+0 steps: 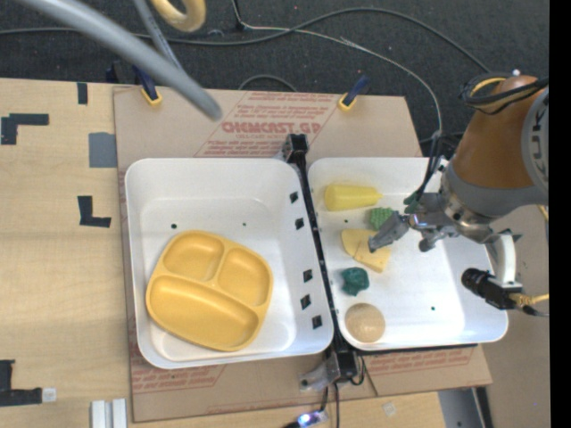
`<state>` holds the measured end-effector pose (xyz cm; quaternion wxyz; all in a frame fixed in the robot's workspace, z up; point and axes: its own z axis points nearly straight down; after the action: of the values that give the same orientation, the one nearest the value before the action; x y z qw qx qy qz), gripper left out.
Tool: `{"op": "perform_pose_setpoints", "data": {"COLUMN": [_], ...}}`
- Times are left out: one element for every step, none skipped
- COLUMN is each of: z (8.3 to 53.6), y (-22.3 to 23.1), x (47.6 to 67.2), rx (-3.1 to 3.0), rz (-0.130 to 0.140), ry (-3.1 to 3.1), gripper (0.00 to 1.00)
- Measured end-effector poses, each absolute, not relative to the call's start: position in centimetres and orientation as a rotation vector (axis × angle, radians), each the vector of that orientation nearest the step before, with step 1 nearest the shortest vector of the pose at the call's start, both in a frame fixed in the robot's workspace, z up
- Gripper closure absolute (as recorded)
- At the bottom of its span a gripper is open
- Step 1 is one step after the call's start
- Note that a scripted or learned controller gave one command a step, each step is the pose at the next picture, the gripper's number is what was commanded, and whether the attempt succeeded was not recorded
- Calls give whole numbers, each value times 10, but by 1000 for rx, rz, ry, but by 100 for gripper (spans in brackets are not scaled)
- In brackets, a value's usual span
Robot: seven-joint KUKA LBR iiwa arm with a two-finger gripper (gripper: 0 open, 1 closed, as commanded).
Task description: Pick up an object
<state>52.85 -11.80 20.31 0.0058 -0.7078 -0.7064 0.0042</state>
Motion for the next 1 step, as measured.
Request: {"op": "perform_pose_setpoints", "data": {"z": [209], "y": [-118], "x": [531], "rx": [-2219], "rz": [2], "ry": [-2222], "gripper": [0]}}
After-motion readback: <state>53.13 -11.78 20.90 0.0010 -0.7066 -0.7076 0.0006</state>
